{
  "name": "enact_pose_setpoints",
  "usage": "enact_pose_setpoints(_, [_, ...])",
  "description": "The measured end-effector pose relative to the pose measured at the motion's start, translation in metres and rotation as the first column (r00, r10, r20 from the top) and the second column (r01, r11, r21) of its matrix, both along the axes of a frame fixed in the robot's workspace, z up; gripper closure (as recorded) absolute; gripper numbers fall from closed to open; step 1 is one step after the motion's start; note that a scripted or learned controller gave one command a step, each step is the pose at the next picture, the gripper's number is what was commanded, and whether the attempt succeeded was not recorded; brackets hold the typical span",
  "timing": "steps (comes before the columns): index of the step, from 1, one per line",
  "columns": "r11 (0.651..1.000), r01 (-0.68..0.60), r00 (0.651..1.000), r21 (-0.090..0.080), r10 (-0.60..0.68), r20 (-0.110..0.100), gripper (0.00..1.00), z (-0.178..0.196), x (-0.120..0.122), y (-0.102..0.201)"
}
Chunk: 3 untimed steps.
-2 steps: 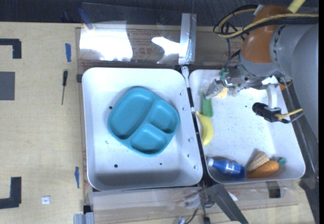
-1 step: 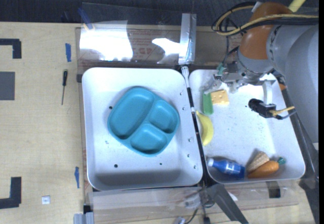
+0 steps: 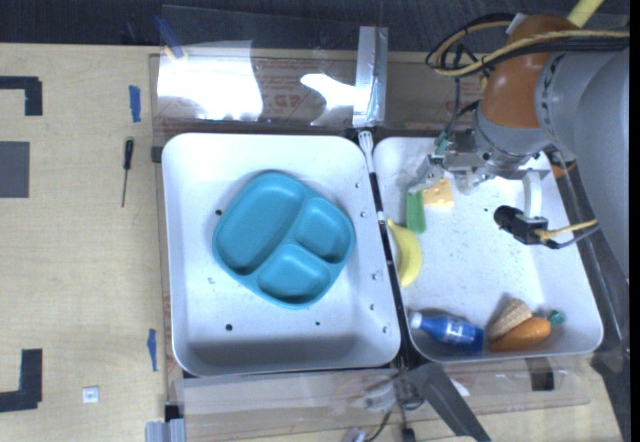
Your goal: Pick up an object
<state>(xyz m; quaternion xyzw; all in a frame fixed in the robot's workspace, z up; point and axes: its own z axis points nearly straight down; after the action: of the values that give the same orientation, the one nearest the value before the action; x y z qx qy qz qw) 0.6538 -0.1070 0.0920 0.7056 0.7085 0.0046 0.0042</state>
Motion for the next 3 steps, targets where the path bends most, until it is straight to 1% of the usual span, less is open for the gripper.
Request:
enact_pose_setpoints(1, [0.997, -0.083, 0.997, -0.003, 0.083, 0.002, 0.0, 0.0, -0.011, 0.005])
enact_pose_setpoints(2, [0.995, -0.099, 0.995, -0.004, 0.099, 0.002, 0.0, 0.001, -0.017, 0.011])
enact_pose_setpoints(3, [0.988, -0.157, 0.988, -0.003, 0.157, 0.003, 0.0, 0.001, -0.05, 0.014])
